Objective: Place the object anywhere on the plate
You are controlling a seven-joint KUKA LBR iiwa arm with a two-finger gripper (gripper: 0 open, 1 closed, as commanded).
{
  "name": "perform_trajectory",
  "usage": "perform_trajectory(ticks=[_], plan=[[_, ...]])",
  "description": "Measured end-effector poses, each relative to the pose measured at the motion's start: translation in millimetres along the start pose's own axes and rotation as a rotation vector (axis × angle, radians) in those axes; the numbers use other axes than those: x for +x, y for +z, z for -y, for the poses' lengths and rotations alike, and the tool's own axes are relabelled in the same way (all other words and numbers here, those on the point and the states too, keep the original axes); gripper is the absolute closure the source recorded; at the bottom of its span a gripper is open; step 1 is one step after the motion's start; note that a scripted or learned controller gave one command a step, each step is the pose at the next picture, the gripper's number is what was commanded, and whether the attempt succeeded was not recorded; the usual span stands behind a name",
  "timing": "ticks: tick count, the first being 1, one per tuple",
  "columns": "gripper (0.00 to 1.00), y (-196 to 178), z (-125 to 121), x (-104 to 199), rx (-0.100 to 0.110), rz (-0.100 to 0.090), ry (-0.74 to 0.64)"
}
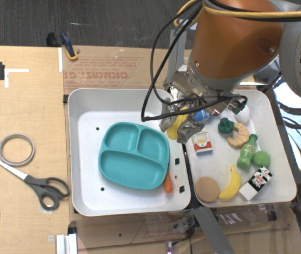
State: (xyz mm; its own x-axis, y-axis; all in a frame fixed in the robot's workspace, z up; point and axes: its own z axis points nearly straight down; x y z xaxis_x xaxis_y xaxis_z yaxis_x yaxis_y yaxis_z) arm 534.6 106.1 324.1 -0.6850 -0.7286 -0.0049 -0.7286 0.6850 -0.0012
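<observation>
Two bins: white bins side by side on the bench; left bin [81,157], right bin [277,157]
Plate: teal divided plate [134,155] with three compartments lies tilted in the left bin; nothing rests on it
Carrot: small orange carrot toy [168,184] lies just beside the plate's lower right edge, near the wall between the bins
Arm: grey arm with orange band [235,30] hangs over the bins' shared wall at the far side
Gripper: gripper [184,125] sits low by the divider; its grey fingers [188,132] seem to pinch something yellow, perhaps a toy, but the cables hide the contact and I cannot tell for sure
Right bin contents: small red and white carton [202,143]; dark green broccoli [226,126]; croissant [239,134]; green bottle [247,152]; green ball [262,158]; banana [231,184]; round tan cookie [207,189]; black and white box [257,181]
Bench left: scissors [36,184] and tape roll [16,148] lie well apart from the bins
</observation>
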Motion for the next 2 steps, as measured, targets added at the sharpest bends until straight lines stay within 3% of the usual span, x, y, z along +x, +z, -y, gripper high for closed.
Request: perform_trajectory(ticks=[1, 2], plan=[[1.00, 154.4, -59.6, -46.8, -0.003, -0.004, -0.102], [0.00, 154.4, -59.4, -46.8, -0.003, -0.003, -0.101]])
